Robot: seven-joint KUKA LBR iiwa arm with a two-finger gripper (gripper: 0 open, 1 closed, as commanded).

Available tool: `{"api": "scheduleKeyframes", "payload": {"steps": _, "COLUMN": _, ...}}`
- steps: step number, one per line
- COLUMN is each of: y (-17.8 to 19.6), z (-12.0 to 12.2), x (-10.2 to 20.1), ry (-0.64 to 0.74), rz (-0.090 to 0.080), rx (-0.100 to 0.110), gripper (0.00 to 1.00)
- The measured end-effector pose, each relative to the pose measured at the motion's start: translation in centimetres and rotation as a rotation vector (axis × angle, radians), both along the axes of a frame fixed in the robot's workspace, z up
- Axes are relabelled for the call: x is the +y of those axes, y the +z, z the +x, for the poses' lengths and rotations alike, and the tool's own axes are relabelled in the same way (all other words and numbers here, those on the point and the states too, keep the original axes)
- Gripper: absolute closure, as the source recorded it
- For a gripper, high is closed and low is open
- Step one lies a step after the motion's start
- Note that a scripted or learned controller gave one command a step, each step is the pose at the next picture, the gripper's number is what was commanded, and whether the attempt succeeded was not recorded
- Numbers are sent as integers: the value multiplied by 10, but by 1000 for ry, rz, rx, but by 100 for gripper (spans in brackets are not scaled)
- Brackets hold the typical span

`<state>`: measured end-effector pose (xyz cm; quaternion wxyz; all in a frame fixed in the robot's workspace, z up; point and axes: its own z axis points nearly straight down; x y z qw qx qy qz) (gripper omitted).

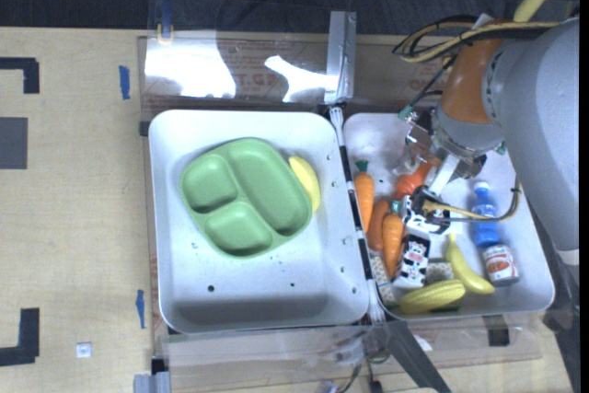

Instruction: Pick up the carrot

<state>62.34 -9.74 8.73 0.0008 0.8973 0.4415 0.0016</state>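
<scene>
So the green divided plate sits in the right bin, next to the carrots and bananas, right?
Not quite. The camera view shows the green divided plate in the left bin, with a yellow piece at its edge. The carrots and bananas lie in the right bin, where the gripper reaches.

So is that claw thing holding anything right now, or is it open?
Gripper: down in the right bin among the carrots; whether it is open, shut or holding something cannot be told.
</scene>
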Motion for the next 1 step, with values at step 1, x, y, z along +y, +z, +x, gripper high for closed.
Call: {"api": "scheduleKeyframes", "payload": {"steps": 1, "y": 0, "z": -29, "x": -31, "ry": -101, "rz": 0, "rx": 1, "gripper": 100}}
